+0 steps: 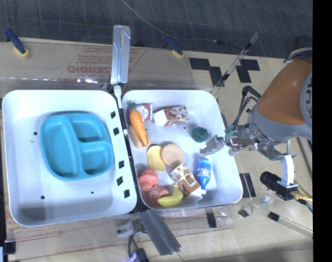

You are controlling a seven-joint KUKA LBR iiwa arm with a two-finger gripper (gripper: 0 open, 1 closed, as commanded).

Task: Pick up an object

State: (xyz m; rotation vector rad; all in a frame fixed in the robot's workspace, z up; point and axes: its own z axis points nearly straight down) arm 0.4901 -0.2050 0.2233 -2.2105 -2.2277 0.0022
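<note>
Camera view: gripper (214,144) hangs over right bin (223,113).

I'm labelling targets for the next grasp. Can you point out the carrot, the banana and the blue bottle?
carrot (137,127): camera view, middle of its orange body.
banana (170,200): camera view, middle of the yellow curve.
blue bottle (203,173): camera view, on its label, mid-body.

Bench surroundings, seen from above

Blue divided tray (77,144) inside left white bin (18,190); yellow-blue clamps (17,42) beyond that bin on tabletop (297,239); black squares (209,67) toward far right.
</note>
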